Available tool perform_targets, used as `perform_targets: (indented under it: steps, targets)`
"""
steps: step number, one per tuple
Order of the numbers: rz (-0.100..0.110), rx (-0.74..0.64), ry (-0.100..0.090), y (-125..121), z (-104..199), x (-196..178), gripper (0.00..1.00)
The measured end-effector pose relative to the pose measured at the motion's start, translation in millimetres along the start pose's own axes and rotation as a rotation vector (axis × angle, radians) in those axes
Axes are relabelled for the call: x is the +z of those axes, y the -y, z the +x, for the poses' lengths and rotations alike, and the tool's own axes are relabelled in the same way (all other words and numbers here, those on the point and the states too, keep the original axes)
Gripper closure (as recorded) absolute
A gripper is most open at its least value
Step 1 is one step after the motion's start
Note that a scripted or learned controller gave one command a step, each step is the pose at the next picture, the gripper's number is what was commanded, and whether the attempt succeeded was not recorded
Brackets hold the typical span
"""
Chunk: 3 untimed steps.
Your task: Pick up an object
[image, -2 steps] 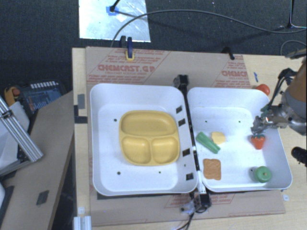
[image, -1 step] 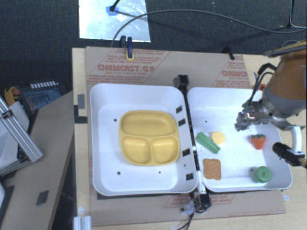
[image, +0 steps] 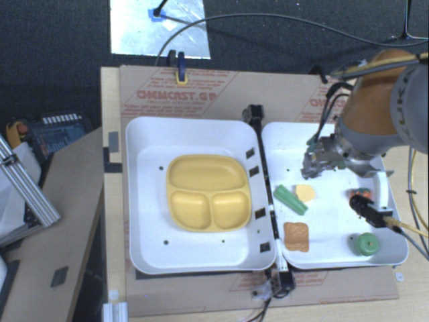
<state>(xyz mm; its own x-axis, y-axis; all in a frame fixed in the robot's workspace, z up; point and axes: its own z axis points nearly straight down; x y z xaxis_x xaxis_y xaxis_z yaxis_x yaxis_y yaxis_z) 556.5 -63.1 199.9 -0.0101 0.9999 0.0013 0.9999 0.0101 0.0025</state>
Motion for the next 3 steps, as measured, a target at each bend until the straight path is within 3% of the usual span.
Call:
perform_targets:
  steps: [2,3]
  targets:
    - [-0.002,0.0,-0.001,-34.0,112.8,-17.2,1.0]
    - [0.0,0.002,0.0,-46.2,155.2,-15.8,1.0]
